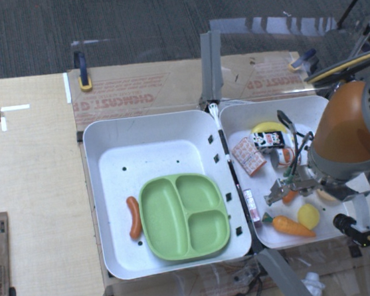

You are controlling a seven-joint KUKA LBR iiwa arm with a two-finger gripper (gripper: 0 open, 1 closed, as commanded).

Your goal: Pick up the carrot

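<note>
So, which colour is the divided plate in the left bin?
Light green; the divided plate shows clearly in the camera view.

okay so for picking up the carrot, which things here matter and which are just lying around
Belongs to the job:
carrot
tool
right bin, where the carrot lies

Just lying about:
green divided plate
hot dog
yellow lemon
small red-patterned box
banana

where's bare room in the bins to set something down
Left bin: bare floor above the green plate, and a strip left of the sausage. Right bin is crowded: carrot, lemon, box and gripper.
</note>
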